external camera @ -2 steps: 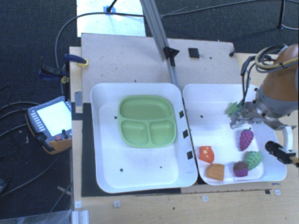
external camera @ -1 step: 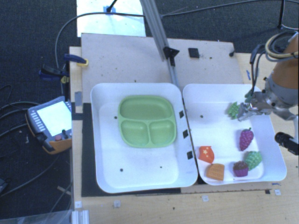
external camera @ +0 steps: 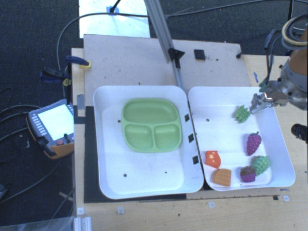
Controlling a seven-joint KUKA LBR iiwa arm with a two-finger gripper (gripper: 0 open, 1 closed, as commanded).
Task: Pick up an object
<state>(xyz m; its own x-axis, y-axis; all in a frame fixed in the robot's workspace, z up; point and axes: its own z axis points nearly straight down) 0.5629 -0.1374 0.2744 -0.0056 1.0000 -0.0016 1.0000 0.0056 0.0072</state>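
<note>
On the bench (external camera: 144, 61), two white bins (external camera: 110, 177).

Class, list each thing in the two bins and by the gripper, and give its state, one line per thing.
Green tray: flat in left bin, compartments bare.
Green toy: in right bin, at gripper tip.
Purple grapes: loose, right bin.
Red piece: loose.
Orange piece: loose.
Green grapes: loose, beside small purple toy.

No text, label, brand or number can be read anywhere. The handheld pendant (external camera: 52, 129) at nine o'clock has a lit screen, but it shows as blank glare. A small yellow mark on the red toy (external camera: 212, 158) is too small to tell.
</note>
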